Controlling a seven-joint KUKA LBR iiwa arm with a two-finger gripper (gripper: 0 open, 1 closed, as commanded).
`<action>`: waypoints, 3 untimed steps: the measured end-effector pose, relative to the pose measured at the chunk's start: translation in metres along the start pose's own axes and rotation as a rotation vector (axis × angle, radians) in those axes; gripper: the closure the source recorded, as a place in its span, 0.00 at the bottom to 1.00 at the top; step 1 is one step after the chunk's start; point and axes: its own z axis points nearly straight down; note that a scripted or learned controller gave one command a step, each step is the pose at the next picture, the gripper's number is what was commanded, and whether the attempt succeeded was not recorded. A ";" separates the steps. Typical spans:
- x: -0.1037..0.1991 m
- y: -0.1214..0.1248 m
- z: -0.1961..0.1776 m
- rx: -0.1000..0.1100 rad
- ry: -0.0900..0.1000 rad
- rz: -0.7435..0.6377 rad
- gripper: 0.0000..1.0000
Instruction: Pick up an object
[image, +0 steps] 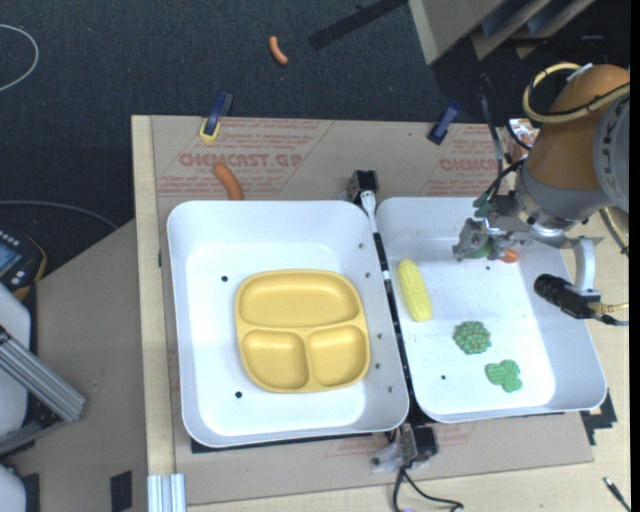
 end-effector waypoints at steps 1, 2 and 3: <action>0.003 -0.004 -0.046 0.002 0.001 -0.002 1.00; 0.002 -0.003 -0.068 0.003 0.001 -0.002 1.00; 0.032 -0.046 -0.078 0.011 0.004 -0.003 1.00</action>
